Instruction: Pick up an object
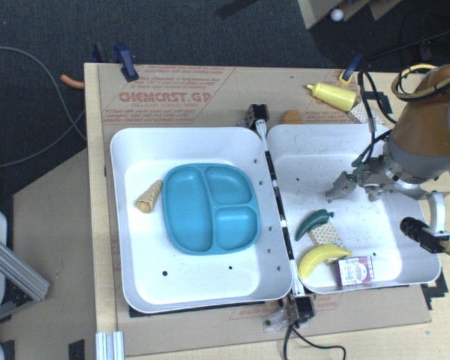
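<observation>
**Camera view: gripper hanging above the right bin, nothing taken yet**

Camera view is showing the grey two-finger gripper (343,187) sitting over the upper middle of the right white bin (315,145), at centre right of the frame. Its fingers are spreading apart with nothing between them; released.

Candidate objects are lying clustered in the lower left corner of that bin: a dark green pepper-shaped toy (313,222), a yellow plastic banana (320,259) just below it, a small tan speckled piece (325,235) between the two, and a small purple-and-white carton (355,271) touching the banana's right end.

The pepper is lying nearest the gripper, below and slightly left. Judging it light, stiff, smooth-skinned, likely slippery on its curve; taking it across the narrow middle looks best. The banana is probably similar: light and hard, best pinched across mid-body. The carton looks light with flat faces, gripping its short sides.

The left white bin (127,156) is holding a blue divided plate (210,208) and a tan cone-shaped toy (148,196).
</observation>
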You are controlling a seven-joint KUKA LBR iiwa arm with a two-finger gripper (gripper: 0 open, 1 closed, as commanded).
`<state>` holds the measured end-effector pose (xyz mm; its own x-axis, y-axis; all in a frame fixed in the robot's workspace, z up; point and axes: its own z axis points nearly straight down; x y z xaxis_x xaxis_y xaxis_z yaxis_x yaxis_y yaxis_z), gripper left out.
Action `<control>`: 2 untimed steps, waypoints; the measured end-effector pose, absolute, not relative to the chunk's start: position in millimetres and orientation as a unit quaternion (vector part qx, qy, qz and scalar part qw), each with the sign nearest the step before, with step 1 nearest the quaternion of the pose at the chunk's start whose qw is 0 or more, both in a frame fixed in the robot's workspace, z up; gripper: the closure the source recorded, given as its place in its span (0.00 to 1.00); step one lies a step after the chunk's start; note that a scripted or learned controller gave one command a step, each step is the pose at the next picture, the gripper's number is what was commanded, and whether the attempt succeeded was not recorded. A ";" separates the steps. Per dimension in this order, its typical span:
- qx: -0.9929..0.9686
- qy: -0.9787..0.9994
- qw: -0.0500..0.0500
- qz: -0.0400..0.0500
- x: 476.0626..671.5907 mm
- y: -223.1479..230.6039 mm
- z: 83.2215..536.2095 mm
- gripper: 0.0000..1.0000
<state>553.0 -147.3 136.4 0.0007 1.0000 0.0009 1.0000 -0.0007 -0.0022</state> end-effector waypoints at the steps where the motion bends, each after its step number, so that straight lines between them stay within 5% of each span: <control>1: -0.707 -0.707 0.001 0.000 545.6 -109.8 84.0 0.00; 2: -0.707 -0.707 0.000 0.000 546.4 -110.2 94.4 1.00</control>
